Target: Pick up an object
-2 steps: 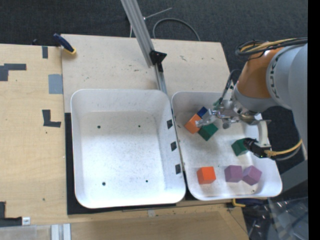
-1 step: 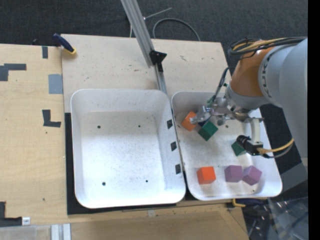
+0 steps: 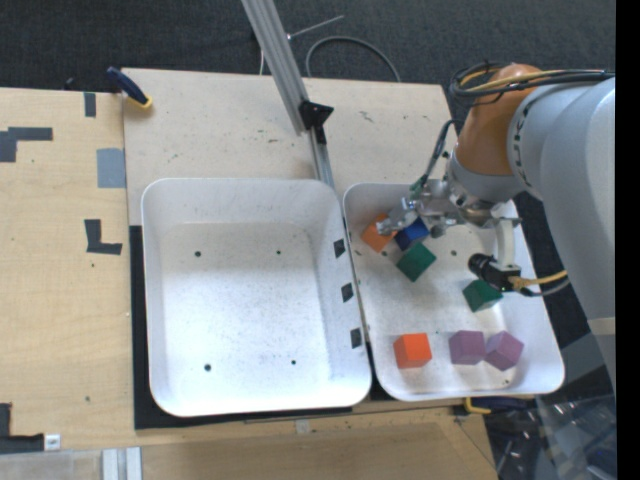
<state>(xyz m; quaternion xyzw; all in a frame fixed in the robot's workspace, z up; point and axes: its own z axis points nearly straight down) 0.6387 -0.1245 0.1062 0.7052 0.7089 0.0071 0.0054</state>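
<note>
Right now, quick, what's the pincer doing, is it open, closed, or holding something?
Pincer: cannot be told; it is low in the right bin, at the blue block and the orange block.

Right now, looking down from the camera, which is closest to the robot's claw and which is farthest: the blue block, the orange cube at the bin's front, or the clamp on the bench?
Measured from the gripper:
1. Blue block, right beside it.
2. Orange cube, at the right bin's front.
3. Clamp, at the bench's far left corner.

text: none legible | labels: none | numbers: none (bench tape marks carry no writing)
</note>
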